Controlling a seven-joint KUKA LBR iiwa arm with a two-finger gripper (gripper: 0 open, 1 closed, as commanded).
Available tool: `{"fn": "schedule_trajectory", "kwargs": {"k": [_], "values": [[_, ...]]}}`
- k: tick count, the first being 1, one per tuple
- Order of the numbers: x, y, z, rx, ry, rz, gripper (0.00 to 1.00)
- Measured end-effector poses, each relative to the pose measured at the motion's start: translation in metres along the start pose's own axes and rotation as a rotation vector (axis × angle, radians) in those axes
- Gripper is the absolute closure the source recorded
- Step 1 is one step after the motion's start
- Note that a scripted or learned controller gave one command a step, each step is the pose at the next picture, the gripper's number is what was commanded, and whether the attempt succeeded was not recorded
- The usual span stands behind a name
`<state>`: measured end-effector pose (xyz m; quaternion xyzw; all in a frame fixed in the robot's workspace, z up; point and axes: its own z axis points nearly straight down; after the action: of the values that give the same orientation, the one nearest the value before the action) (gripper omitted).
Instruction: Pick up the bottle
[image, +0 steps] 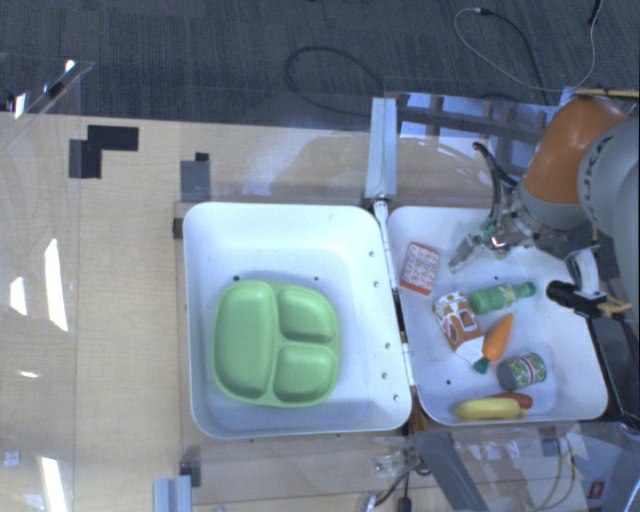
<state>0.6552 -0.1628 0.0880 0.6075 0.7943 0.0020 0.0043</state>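
The small green plastic bottle (502, 297) lies on its side, untouched, just beside the orange carrot (496, 339). The two-finger gripper (478, 248) hovers above it, fingers spread and empty (presumably poised for descent).

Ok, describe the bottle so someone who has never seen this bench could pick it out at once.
Look in the right-hand shallow white bin, the one crowded with small items. Near its middle, below the pincer, lies a small green plastic bottle on its side, its cap pointing right. It is slimmer and longer than the green can, and it sits just above the orange carrot.
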Motion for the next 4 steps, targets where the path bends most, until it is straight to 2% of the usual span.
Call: {"fn": "schedule_trajectory", "kwargs": {"k": [1,2,3,4], "values": [[-0.021,-0.065,-0.002,-0.004,0.004,-0.292,0.0],[-0.022,-0.061,-0.016,-0.012,-0.003,-0.293,1.0],[-0.022,-0.061,-0.016,-0.012,-0.003,-0.294,0.0],[-0.025,-0.052,-0.002,-0.003,-0.002,-0.297,0.0]]}}
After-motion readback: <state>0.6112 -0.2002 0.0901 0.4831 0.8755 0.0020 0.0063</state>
